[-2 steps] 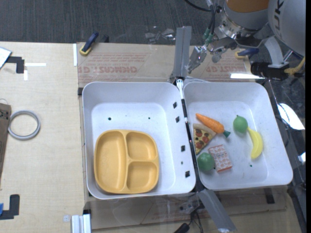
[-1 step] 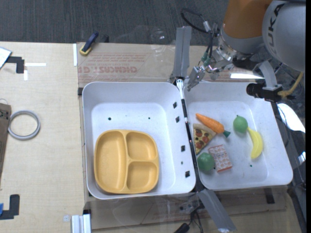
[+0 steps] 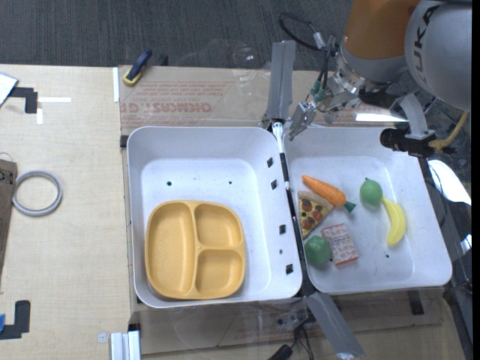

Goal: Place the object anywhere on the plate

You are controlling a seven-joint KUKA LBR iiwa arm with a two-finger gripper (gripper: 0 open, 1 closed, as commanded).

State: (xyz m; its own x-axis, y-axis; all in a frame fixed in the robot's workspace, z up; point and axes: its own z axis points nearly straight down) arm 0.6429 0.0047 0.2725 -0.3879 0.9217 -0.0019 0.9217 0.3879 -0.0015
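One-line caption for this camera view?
Hand above bin divider; yellow plate left, toy foods including carrot right.

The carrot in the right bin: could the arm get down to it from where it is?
Probably yes. The carrot lies open from above, and the gripper hangs above the bin's far edge.
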